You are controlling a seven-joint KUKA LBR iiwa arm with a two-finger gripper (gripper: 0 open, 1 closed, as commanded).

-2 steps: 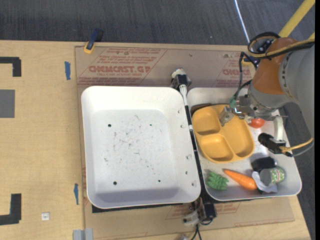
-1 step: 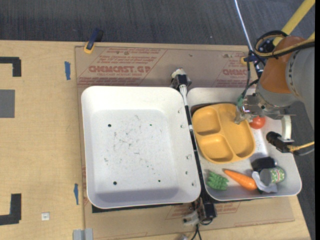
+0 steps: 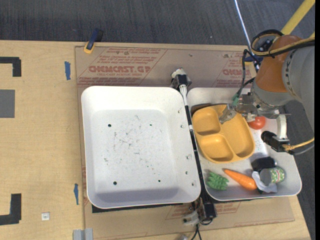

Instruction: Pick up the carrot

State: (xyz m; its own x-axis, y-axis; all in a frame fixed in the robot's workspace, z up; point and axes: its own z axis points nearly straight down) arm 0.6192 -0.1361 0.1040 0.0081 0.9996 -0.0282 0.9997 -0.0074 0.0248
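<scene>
Carrot [image 3: 240,179]: lies flat near right bin's [image 3: 295,189] front edge, between green toy [image 3: 217,180] and can [image 3: 271,175].
Hand [image 3: 231,111]: over yellow tray [image 3: 222,134] at back; grip state unclear, nothing visibly held.

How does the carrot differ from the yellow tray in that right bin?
The carrot is orange, slim and tapered; the yellow tray is broad and shallow, split into compartments. The carrot is much smaller than the tray. The carrot lies near the bin's front edge beside a green toy, while the tray sits further back, by the gripper. Both rest in the right bin.
</scene>
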